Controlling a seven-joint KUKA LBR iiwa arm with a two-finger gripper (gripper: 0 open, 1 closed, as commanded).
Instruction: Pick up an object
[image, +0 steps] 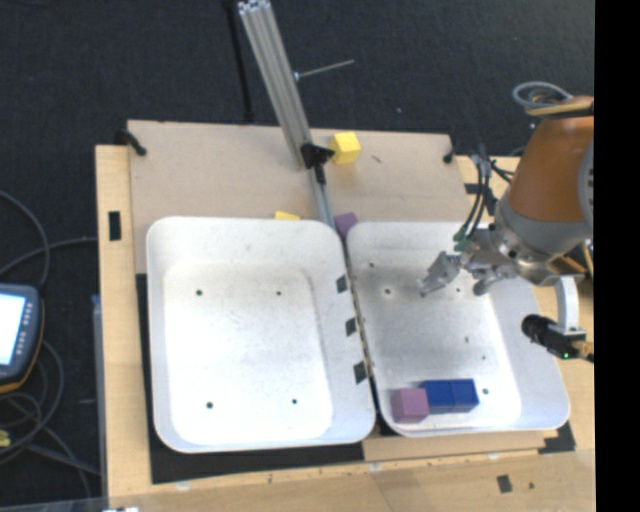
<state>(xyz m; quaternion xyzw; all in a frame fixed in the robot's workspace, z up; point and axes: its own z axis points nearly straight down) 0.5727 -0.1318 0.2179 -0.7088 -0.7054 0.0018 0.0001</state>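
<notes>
- The bench (220, 170) bears two shallow white bins side by side: the left bin (250, 330) and the right bin (510, 400), their inner walls touching down the middle.
- The arm (550, 190) reaches in from the right, its orange band above the wrist, and hangs over the far half of the right bin.
- The gripper (458, 274) sits above bare bin floor near the far edge. Its two fingers look spread apart with nothing between them — released, holding nothing.
- The things to pick lie in the near corner of the right bin: a blue block (449, 394) and, touching its left side, a purple block (409, 404). Both are well apart from the gripper.
- Outside the bins, a yellow block (346, 147) rests on the bench by the slanted metal rail (285, 90), and a small purple piece (345, 223) pokes out between the bins' far corners.
- To do the step well, I judge the gripper should travel toward the near edge and centre over one block — the blue looks the freer choice on its right side. The fingers should straddle faces not pressed against the neighbour or the bin wall, since a closing finger may otherwise push both blocks away.
</notes>
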